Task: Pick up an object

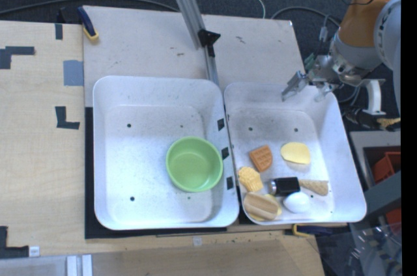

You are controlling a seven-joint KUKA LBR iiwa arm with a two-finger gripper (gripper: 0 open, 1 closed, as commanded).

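Bread roll sits at front of right bin, nearest the lens; green bowl occupies left bin. Gripper hovers over right bin's far edge, fingers apart, nothing between them. Suggested target: black block, long axis left-right. Descend centred, fingers straddling its short sides.

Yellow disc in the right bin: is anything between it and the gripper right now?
Nothing visible. The gripper sits above the far rim of the right bin, and the bin floor between it and the yellow disc is bare. The orange waffle piece lies beside the disc, apart from it and off that line.
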